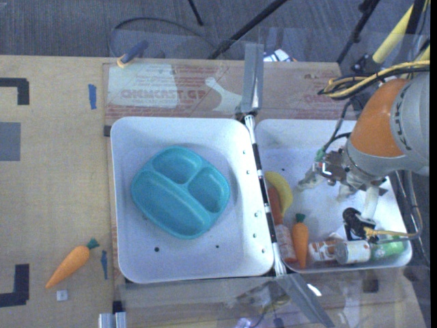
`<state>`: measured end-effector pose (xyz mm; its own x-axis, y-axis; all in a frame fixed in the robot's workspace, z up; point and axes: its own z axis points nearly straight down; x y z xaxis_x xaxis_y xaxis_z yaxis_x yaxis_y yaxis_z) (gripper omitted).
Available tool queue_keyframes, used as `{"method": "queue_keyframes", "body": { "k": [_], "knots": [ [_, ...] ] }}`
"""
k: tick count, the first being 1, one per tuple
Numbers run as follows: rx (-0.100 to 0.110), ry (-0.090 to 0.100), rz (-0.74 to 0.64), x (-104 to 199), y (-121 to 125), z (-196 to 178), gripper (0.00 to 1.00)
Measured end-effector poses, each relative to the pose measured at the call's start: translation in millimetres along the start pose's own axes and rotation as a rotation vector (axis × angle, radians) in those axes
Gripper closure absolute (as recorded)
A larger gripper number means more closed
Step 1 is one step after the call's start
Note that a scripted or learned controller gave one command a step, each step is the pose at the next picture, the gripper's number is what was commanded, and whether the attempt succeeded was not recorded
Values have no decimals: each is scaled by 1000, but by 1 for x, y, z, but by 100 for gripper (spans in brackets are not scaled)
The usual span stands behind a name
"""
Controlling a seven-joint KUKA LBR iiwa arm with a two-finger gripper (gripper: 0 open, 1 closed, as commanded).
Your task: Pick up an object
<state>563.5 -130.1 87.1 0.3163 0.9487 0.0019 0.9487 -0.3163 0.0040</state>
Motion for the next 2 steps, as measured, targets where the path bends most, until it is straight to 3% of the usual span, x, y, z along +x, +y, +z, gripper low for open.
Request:
{"method": "queue_keyframes", "body": {
  "k": [1, 2],
  "knots": [
    [-5, -1, 4, -2, 2, -11, 100],
    [-5, -1, 5, -2, 2, -11, 0]
  ]
}}
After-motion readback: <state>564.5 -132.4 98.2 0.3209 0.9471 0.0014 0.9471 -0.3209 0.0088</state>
